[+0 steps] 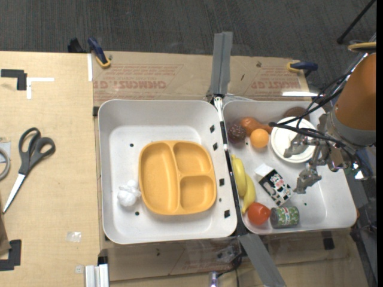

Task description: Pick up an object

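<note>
**A:** So what's in the bins?

**B:** Left bin has a yellow tray with three compartments sitting about in the middle, nothing in it. A crumpled white wad lies just off the tray's left edge, toward the bin's near-left corner.

**A:** And the right one?

**B:** Right bin is the busy one. Banana runs along its left wall. Near the far-left corner there's a dark reddish fruit, with an orange just beside it. A white bowl sits toward the far right side. A small black-and-white box lies mid-bin, and near the front edge a tomato is touching a green-labelled can lying on its side.

**A:** Any text readable?

**B:** Can and box print is too small. The cardboard behind the bins has red lettering, upside down, looks like "CHEMCAL".

**A:** Gripper?

**B:** Gripper is low over the right bin, right of the box, nothing between the fingers. Open or shut, can't tell.

**A:** Anything on the desk?

**B:** Scissors near the desk's left edge.
</note>
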Robot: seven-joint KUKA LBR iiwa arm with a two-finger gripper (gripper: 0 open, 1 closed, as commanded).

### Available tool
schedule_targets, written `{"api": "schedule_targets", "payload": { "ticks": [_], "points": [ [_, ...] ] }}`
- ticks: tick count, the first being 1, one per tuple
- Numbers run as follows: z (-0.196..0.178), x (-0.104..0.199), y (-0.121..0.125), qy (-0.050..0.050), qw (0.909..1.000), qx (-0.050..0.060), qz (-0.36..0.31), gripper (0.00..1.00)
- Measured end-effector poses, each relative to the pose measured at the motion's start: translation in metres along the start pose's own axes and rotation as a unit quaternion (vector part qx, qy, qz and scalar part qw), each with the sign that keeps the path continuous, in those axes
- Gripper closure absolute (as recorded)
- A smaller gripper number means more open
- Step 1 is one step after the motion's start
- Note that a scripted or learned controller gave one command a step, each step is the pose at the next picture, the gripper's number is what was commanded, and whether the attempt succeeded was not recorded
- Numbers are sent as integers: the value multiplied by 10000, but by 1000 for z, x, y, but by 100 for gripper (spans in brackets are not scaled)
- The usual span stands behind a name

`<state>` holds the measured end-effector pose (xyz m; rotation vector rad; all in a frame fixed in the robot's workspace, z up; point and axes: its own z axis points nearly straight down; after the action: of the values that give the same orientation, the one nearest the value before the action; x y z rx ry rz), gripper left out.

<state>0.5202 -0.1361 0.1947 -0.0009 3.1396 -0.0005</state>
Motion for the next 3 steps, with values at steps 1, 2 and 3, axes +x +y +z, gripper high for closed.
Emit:
{"api": "schedule_targets", "payload": {
  "ticks": [1,2,3],
  "points": [
    [102,19,24,-9,9988,-1,493,0],
    [-10,-13,-49,-11,9968,3,803,0],
    [95,-80,-11,-9,9981,-3,611,0]
  ]
}}
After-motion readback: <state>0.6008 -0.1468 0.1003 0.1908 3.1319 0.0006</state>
